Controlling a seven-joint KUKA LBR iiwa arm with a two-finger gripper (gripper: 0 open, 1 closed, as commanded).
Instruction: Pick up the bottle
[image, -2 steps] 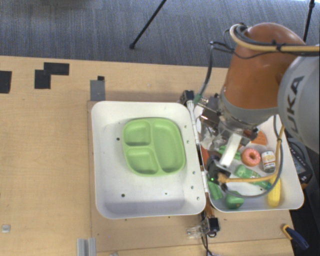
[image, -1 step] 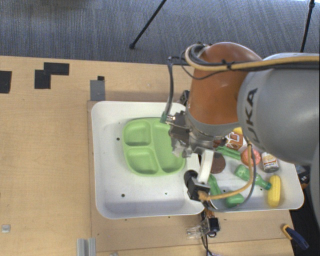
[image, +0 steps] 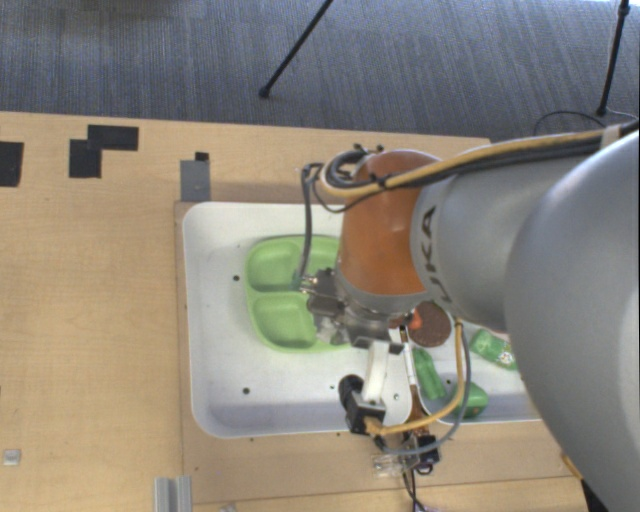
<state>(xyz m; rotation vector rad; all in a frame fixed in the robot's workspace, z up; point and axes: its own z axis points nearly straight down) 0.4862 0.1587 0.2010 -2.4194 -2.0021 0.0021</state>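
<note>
A green bottle (image: 491, 347) with a pale label lies in the white bin (image: 215, 300), mostly hidden under the arm. My gripper (image: 335, 308) hangs under the orange wrist band, over the right edge of a green two-part dish (image: 275, 295). It is left of the bottle, with the wrist body hiding what is beneath it. Another green piece (image: 452, 392) lies near the bin's front wall, partly behind a yellow cable.
A brown round thing (image: 433, 323) peeks out beside the wrist, between the dish and the bottle. The bin's left half around the dish is bare white floor. Black marks (image: 103, 147) sit on the wooden bench at far left.
</note>
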